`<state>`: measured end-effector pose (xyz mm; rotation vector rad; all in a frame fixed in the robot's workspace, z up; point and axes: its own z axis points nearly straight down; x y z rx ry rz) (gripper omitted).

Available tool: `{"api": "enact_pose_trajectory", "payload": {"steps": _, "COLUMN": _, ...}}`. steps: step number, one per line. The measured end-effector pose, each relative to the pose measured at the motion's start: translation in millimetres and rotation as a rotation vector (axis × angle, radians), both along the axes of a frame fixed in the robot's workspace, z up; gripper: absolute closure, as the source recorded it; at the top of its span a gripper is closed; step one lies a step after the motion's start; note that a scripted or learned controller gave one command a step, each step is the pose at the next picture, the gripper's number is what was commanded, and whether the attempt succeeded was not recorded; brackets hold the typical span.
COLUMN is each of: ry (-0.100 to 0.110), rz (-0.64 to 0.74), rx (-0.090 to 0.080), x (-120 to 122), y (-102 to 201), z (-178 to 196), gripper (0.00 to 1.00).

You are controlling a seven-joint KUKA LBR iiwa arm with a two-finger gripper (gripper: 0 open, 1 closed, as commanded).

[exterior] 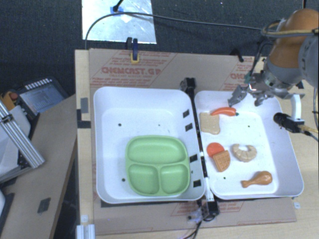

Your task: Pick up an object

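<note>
Hovering over the right bin (284, 153), gripper (249, 97) spread wide (holding nothing) — near hot dog (223, 112).

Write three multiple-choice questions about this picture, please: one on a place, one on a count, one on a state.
1. Where does the green tray lie?
A. left bin
B. right bin
C. outside both bins

2. How many food items lie in the right bin?
A. two
B. five
C. eight

3. What is the state of the gripper?
A. holding the drumstick
B. holding the tray
C. above the bin's far edge, holding nothing

Answers: 1 A, the tray rests in the left bin. 2 B, five pieces are there, the drumstick among them. 3 C, nothing sits between its fingers.
</note>
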<state>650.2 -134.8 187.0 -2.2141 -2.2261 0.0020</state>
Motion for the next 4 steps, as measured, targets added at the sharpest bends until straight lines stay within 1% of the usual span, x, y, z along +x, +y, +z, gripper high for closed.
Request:
{"api": "enact_pose_trajectory", "payload": {"steps": 1, "ry": 0.0, "rz": -0.004, "rx": -0.001, "x": 1, "y": -7, "z": -45, "gripper": 0.0}}
{"api": "enact_pose_trajectory", "payload": {"steps": 2, "ry": 0.0, "rz": -0.004, "rx": -0.001, "x": 1, "y": -7, "z": -97, "gripper": 0.0}}
{"api": "enact_pose_trajectory", "payload": {"steps": 3, "ry": -0.008, "rz": -0.003, "rx": -0.002, "x": 3, "y": -7, "z": -82, "gripper": 1.0}}
{"api": "enact_pose_trajectory", "payload": {"steps": 4, "ry": -0.01, "rz": -0.001, "rx": -0.002, "x": 12, "y": -11, "z": -35, "gripper": 1.0}}
